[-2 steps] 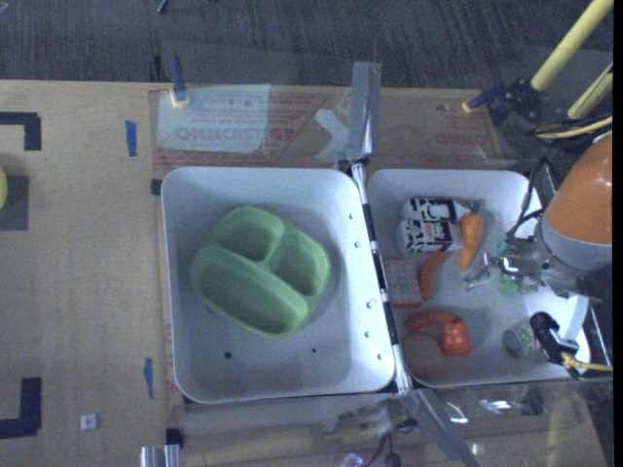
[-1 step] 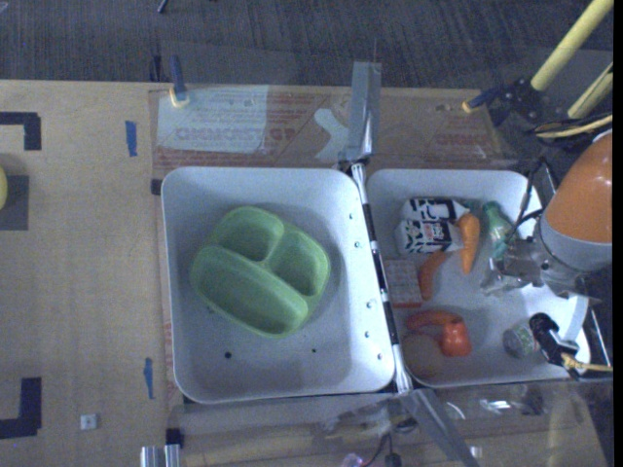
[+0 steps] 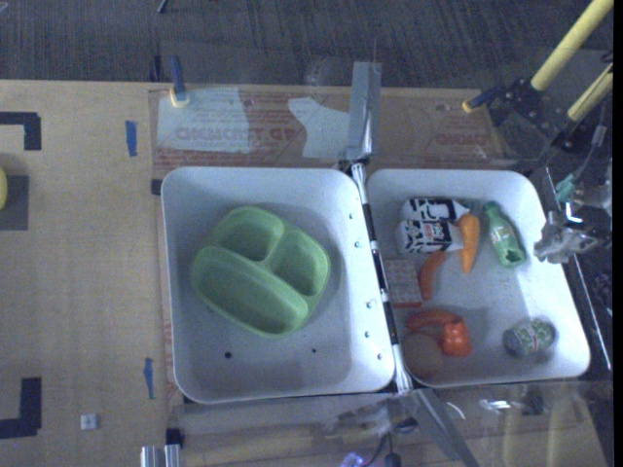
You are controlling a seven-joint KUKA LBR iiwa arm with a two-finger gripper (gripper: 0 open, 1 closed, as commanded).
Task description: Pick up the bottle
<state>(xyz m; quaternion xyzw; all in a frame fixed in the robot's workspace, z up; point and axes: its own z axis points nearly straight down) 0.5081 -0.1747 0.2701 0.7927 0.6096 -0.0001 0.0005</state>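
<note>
Front of right bin: small round green-and-white patterned can (image 3: 530, 338) near the front right corner, with a red crumpled plastic piece (image 3: 445, 331) to its left, both low in the shallow white right bin (image 3: 565, 358)

Left bin: shallow white left bin (image 3: 185, 290) holding a green moulded plastic tray with three compartments (image 3: 261, 269)

Bottle, place: small green plastic bottle with a pale label (image 3: 503, 233) lies flat on the right bin's floor, in its far right part, close to the right wall

Bottle, axis: long axis runs roughly from far to near, slightly slanted; the narrower cap end seems to point toward the far wall, the broader base toward the front

Neighbours: orange carrot-shaped toy (image 3: 469, 240) just beside the bottle on its left; black-and-white printed carton (image 3: 429, 226) further left

Gripper: grey two-finger gripper (image 3: 560, 244) sits at the bin's right rim, just right of the bottle; how far it is open I cannot tell, and nothing is seen between its tips

Step in hand: approach, by my reading; grasp not yet made

Doing it well: shift left over the bottle's middle, turn the wrist so the closing line crosses the long axis, descend clear of the carrot toy and the wall, then close on the belly
</note>
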